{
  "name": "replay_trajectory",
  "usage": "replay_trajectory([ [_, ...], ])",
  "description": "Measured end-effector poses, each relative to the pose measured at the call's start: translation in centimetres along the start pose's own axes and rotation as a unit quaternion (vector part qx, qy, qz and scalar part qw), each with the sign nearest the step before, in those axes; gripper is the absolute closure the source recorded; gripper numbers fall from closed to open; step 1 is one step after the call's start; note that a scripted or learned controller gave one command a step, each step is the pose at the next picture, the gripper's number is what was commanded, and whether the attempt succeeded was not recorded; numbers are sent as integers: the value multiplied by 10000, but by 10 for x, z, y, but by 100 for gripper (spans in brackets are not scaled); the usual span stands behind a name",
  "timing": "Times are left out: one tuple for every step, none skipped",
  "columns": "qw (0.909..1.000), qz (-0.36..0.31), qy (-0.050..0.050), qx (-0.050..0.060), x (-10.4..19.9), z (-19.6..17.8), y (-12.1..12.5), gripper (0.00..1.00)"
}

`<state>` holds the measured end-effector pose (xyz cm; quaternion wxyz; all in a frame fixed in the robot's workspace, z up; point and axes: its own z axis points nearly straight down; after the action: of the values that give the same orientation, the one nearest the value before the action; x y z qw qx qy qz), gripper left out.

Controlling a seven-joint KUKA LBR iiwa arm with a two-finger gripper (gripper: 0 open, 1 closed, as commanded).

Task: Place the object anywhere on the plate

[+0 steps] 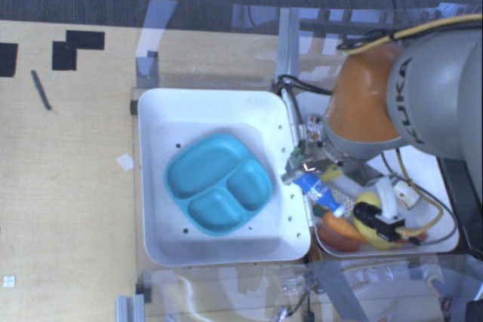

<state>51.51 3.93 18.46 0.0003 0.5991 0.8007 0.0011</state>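
Bench (68, 200): pale wood, bearing two shallow white bins side by side, both toward its right and near edges.

Left bin (155, 162): holds one plate (219, 183), light blue, with three compartments. It lies flat in the middle of the bin floor, turned at a slant.

Right bin (438, 185): holds a cluster of small goods at its near left corner.
- Bottle (321, 192): blue and white, lying on its side, just beside the wall shared with the left bin.
- Carrot (336, 225): orange, on the near side of the bottle and touching it.
- Banana (367, 201): yellow, to the right of the bottle.
- Red item (343, 241): against the near wall, partly under the carrot; what it is cannot be told.

Arm (445, 94): grey, with an orange band (362, 105), reaching in from the right edge of the bench over the right bin.

Claw (300, 162): low at the wall between the two bins, just above the bottle's blue end. How far open it is cannot be told, nor whether it has hold of anything.

Far left corner of the bench: black tape marks (75, 47) and a thin dark stick (41, 90). A small white scrap (124, 161) lies just left of the left bin.
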Motion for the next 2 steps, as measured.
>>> replay_trajectory([
  [9843,-1767,0,-2,46,0,6,100],
  [9555,-2948,-16,-25,15,-40,-2,100],
])
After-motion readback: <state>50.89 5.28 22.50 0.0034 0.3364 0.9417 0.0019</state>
